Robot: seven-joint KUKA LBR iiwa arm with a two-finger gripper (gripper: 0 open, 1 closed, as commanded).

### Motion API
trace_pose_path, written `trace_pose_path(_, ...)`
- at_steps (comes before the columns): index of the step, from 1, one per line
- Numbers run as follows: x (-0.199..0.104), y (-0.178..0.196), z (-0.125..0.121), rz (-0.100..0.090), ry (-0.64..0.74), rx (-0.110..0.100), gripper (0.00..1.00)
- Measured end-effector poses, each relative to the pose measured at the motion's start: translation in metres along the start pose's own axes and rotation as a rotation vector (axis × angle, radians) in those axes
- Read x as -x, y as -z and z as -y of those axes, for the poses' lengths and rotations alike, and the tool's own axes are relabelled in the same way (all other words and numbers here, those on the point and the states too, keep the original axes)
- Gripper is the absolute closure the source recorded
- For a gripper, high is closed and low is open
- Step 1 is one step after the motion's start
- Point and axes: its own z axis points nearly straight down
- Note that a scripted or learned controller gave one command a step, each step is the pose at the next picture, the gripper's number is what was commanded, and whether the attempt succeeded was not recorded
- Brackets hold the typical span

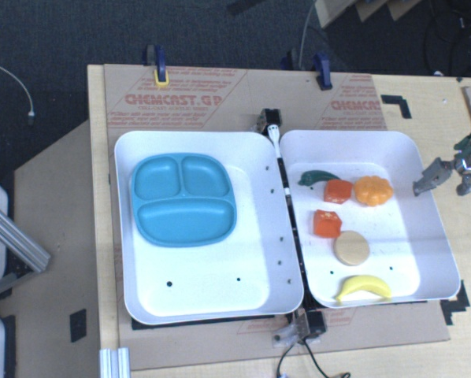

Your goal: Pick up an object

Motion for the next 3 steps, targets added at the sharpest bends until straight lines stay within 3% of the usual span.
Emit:
trace_pose_path(1, -0.001, 0.007, -0.003, 0.004, 0.005, 0.013, 0.00)
trace_pose_path(3, -0.007, -0.104, -0.010, 0.001, 0.005, 0.009, 0.00)
